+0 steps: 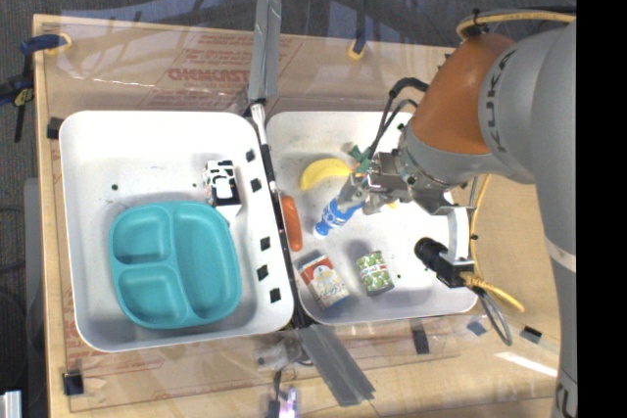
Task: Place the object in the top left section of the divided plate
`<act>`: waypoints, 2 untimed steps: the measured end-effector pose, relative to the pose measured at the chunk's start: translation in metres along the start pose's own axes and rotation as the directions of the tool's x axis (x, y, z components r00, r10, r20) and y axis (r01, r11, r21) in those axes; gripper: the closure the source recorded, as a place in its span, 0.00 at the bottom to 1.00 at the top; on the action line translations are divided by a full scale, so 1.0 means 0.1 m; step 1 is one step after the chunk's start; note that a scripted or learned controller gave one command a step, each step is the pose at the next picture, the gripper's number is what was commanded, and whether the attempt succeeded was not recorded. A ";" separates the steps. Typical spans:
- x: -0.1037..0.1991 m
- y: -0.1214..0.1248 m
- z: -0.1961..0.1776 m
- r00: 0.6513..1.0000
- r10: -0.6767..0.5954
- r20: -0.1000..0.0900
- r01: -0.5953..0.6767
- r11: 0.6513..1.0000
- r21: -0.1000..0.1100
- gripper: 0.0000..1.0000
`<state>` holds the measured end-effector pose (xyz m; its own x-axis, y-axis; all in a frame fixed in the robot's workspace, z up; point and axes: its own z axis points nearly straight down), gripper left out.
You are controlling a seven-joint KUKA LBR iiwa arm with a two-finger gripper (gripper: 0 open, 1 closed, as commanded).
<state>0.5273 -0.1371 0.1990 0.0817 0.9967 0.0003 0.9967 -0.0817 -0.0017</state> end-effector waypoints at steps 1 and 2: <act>1.28 -0.02 0.08 0.791 -0.612 -0.001 0.612 0.791 0.003 1.00; 2.36 -0.64 0.17 0.843 -0.538 0.000 0.538 0.843 0.003 1.00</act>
<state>0.4824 0.1036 0.1822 -0.4668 0.8843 0.0015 0.8843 0.4668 -0.0046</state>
